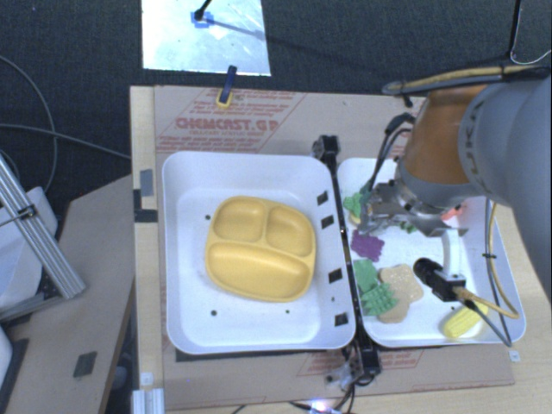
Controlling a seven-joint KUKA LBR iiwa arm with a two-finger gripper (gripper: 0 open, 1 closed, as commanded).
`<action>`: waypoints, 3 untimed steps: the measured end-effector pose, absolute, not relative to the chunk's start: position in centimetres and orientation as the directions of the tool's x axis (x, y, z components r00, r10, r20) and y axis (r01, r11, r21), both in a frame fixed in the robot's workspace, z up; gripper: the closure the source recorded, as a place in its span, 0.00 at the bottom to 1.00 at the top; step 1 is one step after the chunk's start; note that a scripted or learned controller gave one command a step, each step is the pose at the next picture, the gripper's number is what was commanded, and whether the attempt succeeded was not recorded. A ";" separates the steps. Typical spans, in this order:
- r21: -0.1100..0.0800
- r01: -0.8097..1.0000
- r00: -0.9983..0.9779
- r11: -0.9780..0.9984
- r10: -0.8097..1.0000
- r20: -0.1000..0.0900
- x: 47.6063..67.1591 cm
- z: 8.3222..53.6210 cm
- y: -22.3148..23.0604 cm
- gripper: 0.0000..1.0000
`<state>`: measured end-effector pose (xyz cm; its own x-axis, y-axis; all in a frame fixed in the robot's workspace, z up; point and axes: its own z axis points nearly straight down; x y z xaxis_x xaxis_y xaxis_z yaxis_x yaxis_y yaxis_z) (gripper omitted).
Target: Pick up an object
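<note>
The gripper (373,221) is shown over the right bin (423,326), close to its left wall, between a green piece (353,203) and a purple piece (368,246). How far it is open, and whether anything is held, cannot be told. A green block (373,291) and a tan piece (401,290) are seen touching near the bin's near-left corner, and a yellow piece (461,323) at its near-right corner. A yellow divided plate (259,248) is centred in the left bin (185,231).

A yellow divided plate (259,248) takes up the middle of the left bin (185,317), leaving bare white margins along its walls. In the right bin (429,322), the grey arm (509,136) blocks the upper half. A purple piece (368,246), green pieces (376,300), a tan piece (398,290) and a yellow piece (460,323) crowd the lower part, with a small bare patch at bottom centre.
</note>
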<state>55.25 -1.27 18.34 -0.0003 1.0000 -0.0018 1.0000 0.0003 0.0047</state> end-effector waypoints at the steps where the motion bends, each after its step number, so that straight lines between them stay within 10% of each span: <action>1: -0.002 1.000 -0.009 0.009 1.000 0.003 51.5 18.4 5.3 1.00; 2: 0.000 1.000 -0.004 0.004 1.000 0.000 51.7 18.4 4.9 0.00; 3: 0.002 1.000 -0.009 0.009 1.000 0.001 51.8 19.5 4.9 1.00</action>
